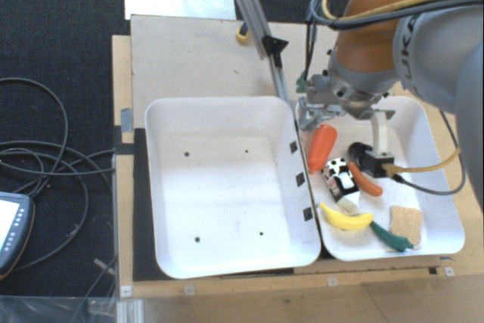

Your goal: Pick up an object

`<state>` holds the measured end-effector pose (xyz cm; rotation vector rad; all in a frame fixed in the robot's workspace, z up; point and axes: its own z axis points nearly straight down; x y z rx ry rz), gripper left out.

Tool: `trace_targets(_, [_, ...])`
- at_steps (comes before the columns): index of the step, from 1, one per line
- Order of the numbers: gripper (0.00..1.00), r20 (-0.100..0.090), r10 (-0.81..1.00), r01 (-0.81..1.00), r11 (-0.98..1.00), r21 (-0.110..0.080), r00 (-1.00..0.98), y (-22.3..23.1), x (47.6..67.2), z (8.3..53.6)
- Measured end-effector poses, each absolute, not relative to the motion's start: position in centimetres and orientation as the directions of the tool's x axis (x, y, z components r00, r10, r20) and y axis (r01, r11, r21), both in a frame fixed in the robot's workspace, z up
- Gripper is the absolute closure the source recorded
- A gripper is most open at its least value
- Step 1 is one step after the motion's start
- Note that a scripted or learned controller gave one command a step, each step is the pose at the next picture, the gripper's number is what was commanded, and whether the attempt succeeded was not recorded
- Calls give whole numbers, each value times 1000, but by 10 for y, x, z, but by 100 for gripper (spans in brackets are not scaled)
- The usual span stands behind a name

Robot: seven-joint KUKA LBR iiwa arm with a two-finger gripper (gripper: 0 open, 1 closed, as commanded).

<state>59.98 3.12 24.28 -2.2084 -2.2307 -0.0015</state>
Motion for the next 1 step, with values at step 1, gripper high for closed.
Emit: trace_targets(1, [100, 3, 1000, 1000, 11, -1, -11, 80, 579, 247])
